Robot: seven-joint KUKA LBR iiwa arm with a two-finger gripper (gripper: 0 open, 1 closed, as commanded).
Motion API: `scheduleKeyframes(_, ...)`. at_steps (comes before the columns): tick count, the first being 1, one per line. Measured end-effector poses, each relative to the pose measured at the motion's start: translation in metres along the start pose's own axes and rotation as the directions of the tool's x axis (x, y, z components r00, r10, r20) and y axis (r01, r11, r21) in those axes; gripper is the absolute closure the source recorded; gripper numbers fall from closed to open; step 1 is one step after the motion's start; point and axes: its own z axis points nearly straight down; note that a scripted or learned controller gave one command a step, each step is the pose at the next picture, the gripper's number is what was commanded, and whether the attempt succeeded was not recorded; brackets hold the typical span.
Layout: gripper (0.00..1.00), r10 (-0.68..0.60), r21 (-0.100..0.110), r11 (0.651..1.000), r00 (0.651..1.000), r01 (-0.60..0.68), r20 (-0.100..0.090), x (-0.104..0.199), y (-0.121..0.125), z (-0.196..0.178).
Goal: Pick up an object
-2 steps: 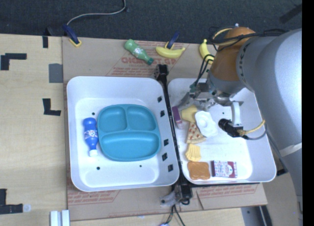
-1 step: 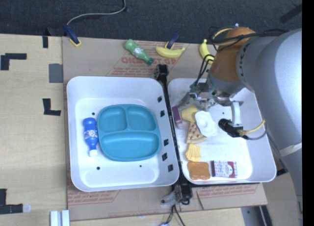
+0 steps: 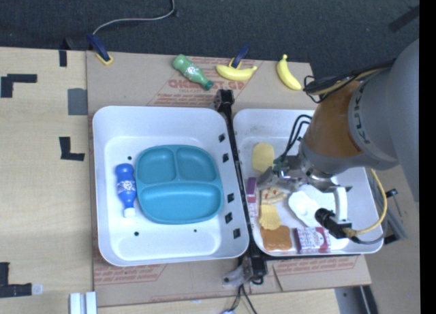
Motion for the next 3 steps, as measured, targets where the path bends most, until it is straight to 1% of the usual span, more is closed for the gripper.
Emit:
scheduleKeyframes(1, 0.0, -0.002, -0.004, 1.0, 1.0, 0.002, 0.0, 0.0022, 0.0892, 0.0005)
scheduleKeyframes(2, 0.0, -0.002, 0.0, 1.0, 1.0, 0.002, -0.001, 0.0002, 0.0956, 0.0008)
scheduleKeyframes(3, 0.0, -0.001, -0.002, 1.0, 1.0, 0.001, 0.001, 0.0036, 0.0905, 0.0006)
